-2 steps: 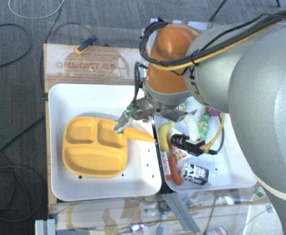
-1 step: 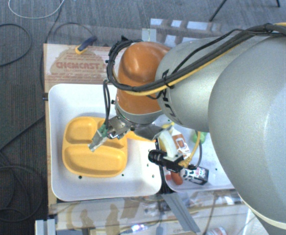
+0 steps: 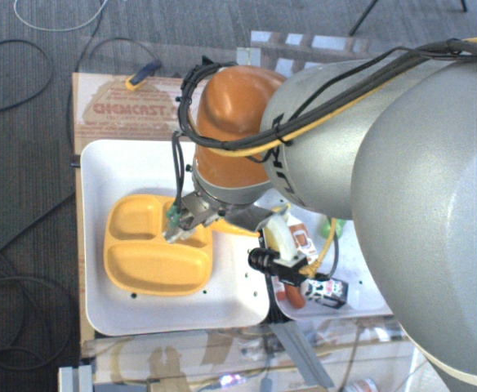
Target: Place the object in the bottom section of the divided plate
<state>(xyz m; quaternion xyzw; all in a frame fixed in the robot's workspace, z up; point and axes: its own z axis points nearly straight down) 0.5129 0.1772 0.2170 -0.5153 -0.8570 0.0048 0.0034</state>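
We see the grey arm (image 3: 385, 137) sweeping in from the right, orange band (image 3: 230, 129) directly above the gripper (image 3: 177, 229), which points down-left; its finger state we can't make out.

The brown cardboard sheet (image 3: 124, 113) behind the left bin bears faded red lettering, roughly "CHEMCAST".

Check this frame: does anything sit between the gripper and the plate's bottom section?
Nothing visible does. The gripper hangs over the plate at its right edge, just above the bottom section, which looks bare. Whether it holds anything is unclear.
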